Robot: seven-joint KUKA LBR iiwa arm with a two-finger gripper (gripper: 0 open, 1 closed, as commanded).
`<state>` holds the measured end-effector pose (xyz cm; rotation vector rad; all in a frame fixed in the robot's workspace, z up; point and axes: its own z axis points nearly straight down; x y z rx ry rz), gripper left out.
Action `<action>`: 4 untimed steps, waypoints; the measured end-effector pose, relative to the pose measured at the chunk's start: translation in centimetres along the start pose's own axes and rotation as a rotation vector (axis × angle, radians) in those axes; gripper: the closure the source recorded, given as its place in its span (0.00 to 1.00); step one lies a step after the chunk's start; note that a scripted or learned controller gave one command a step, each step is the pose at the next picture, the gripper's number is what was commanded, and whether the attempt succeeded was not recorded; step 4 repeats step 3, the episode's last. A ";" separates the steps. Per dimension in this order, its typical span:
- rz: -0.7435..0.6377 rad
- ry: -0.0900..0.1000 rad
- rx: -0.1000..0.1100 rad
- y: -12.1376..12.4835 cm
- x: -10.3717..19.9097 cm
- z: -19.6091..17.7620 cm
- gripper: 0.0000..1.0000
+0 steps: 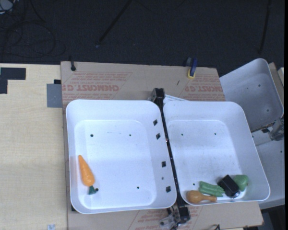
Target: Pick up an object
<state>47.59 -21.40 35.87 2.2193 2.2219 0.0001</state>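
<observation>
An orange toy carrot (85, 170) with a small green top lies in the left bin (110, 111), near its front left corner. Several small things are clustered in the front right corner of the right bin (206, 110). They are a green pod-shaped piece (210, 189), a black block (229, 185) resting against a rounded green piece (241, 180), and an orange-yellow gourd-shaped toy (200, 197) by the front wall.
Both bins sit on a cardboard sheet (134, 80) over a pale wooden bench. A black strip with clips (165, 150) runs between the bins. A yellow and blue clamp (192, 69) stands at the cardboard's back edge. A grey metal plate (252, 87) rises at the right.
</observation>
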 end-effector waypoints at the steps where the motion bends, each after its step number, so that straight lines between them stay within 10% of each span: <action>1: 0.002 0.004 0.010 -0.1 0.2 8.0 1.00; 4: -0.005 0.001 -0.002 0.1 6.2 -2.0 1.00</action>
